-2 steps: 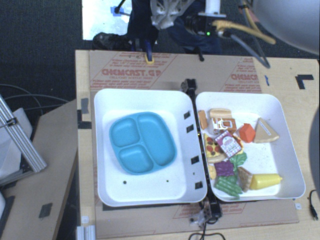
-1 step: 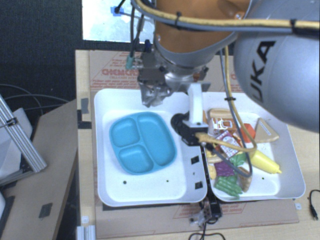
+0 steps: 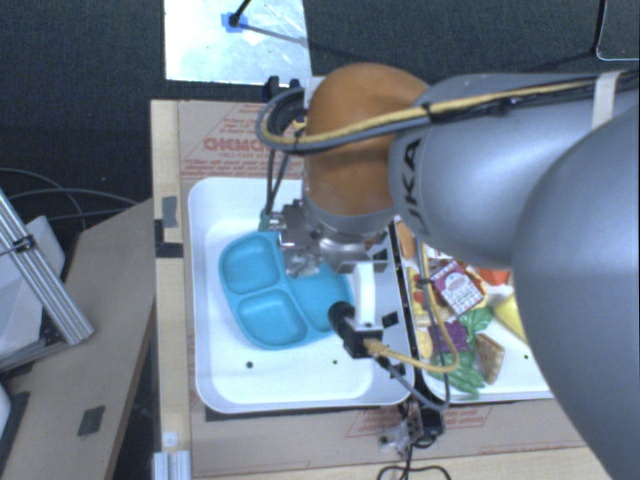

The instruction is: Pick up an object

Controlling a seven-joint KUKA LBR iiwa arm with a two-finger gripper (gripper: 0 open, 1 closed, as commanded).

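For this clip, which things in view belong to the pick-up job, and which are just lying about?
Part of the job:
- blue plastic divided tray in the left white bin
- gripper, down over that tray
- heap of mixed objects in the right bin

Lying about:
- shiny foil sheet beyond the bench
- metal frame rail at left

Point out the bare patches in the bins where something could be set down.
Bare floor in the left bin: the strip between the blue tray and the near rim, and the far-left corner. The right bin is crowded with packets and toys.
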